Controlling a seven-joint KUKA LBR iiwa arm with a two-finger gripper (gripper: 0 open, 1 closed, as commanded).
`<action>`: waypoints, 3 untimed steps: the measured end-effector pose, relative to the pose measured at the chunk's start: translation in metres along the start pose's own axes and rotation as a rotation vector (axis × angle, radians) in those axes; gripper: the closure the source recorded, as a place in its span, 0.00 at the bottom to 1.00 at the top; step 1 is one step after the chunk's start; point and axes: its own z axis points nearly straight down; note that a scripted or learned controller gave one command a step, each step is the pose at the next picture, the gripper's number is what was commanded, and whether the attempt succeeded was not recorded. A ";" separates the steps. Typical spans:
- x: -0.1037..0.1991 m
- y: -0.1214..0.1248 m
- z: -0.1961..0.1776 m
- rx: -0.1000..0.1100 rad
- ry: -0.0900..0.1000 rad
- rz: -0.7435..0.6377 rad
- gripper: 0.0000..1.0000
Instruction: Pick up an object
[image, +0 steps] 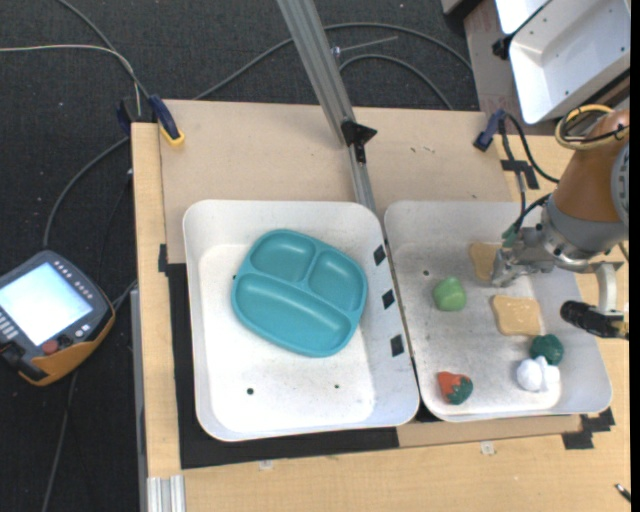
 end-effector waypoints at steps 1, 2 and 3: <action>-0.006 -0.001 -0.064 -0.003 -0.001 0.001 1.00; -0.006 0.001 -0.112 -0.002 0.000 -0.001 1.00; 0.056 -0.002 -0.110 0.006 0.006 -0.006 1.00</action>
